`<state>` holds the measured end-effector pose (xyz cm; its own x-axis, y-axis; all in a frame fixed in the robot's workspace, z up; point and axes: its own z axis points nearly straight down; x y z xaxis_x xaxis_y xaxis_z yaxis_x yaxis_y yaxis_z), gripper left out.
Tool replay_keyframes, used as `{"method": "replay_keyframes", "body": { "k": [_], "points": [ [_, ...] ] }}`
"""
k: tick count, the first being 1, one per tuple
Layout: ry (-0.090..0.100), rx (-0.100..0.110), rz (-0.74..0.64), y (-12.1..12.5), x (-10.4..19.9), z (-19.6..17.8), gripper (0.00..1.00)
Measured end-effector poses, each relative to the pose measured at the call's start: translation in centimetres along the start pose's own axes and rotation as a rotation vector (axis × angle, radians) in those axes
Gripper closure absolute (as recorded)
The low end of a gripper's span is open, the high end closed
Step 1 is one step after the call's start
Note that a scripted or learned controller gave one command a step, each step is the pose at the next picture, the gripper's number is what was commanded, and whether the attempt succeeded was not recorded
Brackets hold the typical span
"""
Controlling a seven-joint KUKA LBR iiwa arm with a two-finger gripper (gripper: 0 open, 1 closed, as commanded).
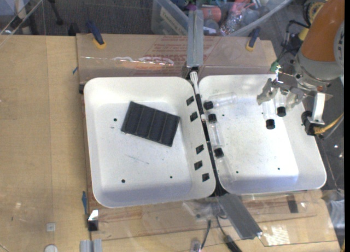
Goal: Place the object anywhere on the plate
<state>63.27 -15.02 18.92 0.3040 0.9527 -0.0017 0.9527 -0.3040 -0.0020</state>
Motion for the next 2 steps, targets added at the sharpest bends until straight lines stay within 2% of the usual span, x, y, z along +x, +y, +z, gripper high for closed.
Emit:
{"method": "replay_keyframes", "body": {
  "k": [1,2],
  "points": [
    [0.001,-0.001,0.178,-2.57,-0.70,-7.97,1.00],
    [0.001,-0.001,0.178,-2.57,-0.68,-8.00,0.00]
  ]
}}
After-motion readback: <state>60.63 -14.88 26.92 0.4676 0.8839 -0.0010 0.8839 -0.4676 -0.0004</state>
